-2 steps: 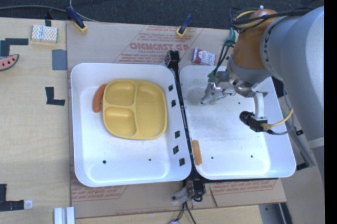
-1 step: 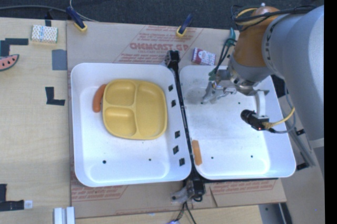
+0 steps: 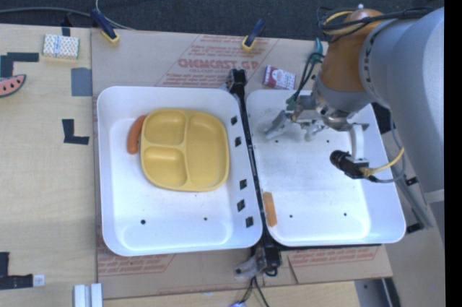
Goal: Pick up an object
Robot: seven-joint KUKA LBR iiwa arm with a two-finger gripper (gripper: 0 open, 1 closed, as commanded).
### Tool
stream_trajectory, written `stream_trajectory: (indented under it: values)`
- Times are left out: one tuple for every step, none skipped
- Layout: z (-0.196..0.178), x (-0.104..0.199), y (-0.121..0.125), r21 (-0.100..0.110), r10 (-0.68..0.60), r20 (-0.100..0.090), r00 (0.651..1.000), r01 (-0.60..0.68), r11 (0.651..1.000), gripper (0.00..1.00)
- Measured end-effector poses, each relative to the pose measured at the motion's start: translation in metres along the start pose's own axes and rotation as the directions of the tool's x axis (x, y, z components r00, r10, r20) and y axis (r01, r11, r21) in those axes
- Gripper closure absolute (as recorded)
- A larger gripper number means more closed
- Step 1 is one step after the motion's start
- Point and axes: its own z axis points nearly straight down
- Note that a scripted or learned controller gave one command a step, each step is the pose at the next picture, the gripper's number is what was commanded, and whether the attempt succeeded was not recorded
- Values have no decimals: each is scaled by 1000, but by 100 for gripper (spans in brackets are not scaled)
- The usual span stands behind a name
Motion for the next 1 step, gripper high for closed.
stream_trajectory:
  values:
    - [37,-5,50,-4,1,5,1000,-1,1000,0]
